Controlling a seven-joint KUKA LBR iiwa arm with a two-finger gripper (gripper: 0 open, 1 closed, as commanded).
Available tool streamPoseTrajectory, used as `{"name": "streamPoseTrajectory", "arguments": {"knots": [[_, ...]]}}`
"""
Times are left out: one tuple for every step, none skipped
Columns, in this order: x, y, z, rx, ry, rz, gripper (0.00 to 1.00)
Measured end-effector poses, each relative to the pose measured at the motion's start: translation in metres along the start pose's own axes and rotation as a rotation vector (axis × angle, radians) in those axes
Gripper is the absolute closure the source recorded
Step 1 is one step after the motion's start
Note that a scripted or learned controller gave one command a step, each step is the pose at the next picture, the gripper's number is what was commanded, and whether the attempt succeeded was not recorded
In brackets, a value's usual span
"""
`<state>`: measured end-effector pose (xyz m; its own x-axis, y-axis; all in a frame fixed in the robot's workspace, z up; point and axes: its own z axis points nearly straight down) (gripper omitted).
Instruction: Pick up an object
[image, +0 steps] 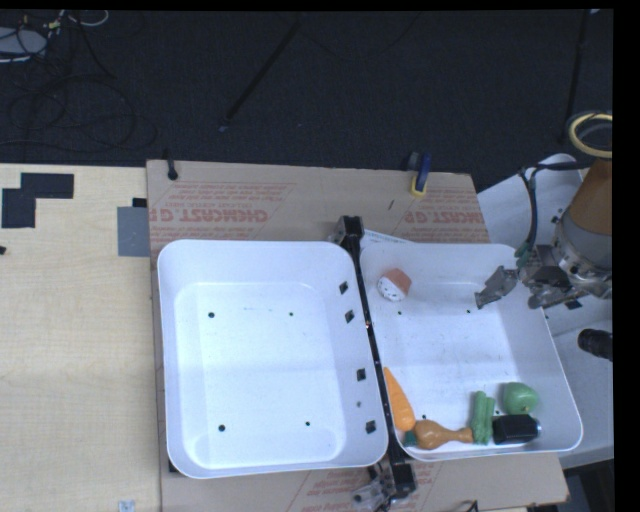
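The right bin (450, 345) holds the objects. A small pink and white cylinder (393, 285) lies near its far left corner. Along the near edge lie an orange carrot (399, 398), an orange gourd-shaped piece (441, 434), a long green piece (482, 417), a round green piece (519, 398) and a black block (515, 429). My gripper (520, 289) hangs over the bin's far right part, open, with nothing between its fingers. It is well apart from every object.
The left bin (250, 350) sits beside the right one on a cardboard sheet (260, 205). A black divider with clips (362, 330) runs between the bins. A blue and yellow clamp (420, 172) holds the cardboard's far edge.
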<state>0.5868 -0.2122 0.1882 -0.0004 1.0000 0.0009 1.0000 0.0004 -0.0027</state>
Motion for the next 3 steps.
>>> {"name": "streamPoseTrajectory", "arguments": {"knots": [[0.070,-0.053,0.106,0.004,0.001,-0.003,0.00],[0.122,-0.077,0.100,-0.007,-0.008,0.002,0.00],[0.121,-0.077,0.091,-0.001,-0.001,0.008,1.00]]}}
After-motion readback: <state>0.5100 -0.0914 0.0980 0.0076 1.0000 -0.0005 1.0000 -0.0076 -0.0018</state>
